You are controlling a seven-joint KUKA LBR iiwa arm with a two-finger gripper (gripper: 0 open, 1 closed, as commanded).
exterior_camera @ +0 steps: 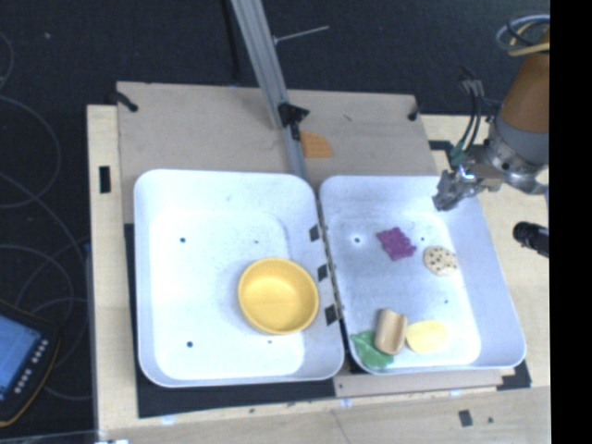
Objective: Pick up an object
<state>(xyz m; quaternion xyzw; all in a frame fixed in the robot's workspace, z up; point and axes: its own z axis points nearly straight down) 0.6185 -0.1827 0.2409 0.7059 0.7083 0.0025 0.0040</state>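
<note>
The gripper (450, 192) hangs over the far right corner of the right bin (481, 248); whether it is spread or pressed together I cannot tell. It pinches nothing. Nearest lie the purple piece (396, 242) and the cookie (440, 261), well apart from each other. Descending squarely over either one should work best.

Single fixed cam, mounted above the bench (231, 123), looking down at a slant, far enough back to take in both bins whole. Left bin (185, 211) and right bin (481, 276) sit side by side mid-frame, bench far edge toward top, near edge at bottom. Arm (523, 109) enters from the right edge. Dark floor and cables frame the bench's left and far sides.
</note>
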